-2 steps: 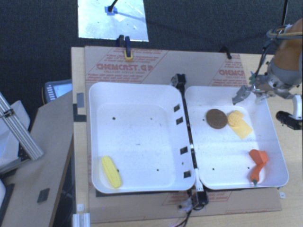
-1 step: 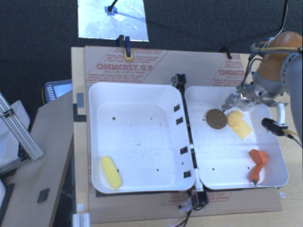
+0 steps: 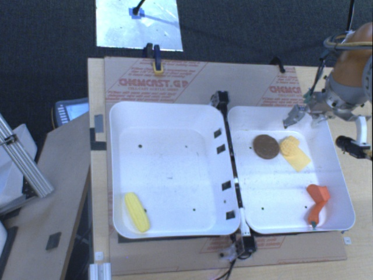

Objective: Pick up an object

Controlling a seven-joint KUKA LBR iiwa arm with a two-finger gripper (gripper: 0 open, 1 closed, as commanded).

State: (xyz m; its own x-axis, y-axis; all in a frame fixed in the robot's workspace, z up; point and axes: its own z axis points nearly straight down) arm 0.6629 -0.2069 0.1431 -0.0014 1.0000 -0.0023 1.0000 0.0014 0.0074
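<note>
The surface point(image 3: 192, 77) is a wide sheet of printed board, and on it sit two shallow white bins side by side. The left bin point(image 3: 169, 118) has a single yellow corn cob point(image 3: 137, 212) lying near its front left corner. The right bin point(image 3: 335, 214) has three things in it: a brown disc point(image 3: 266, 146) lying flat, a yellow block point(image 3: 294, 153) just beside the disc and possibly touching it, and an orange piece point(image 3: 317, 202) bent like an elbow near the front right corner, well apart from the other two.

The arm point(image 3: 352, 63) reaches in from the right, and its claw point(image 3: 303, 114) hangs over the back of the right bin, just behind the disc and block. Whether it is open or closed I cannot tell from here, and nothing is visibly caught in it.

The yellow block looks the nearest candidate. I'd guess it is a light, stiff plastic toy, likely smooth enough to slip, so it is best taken across its narrower sides. The flat disc offers little to pinch.
</note>
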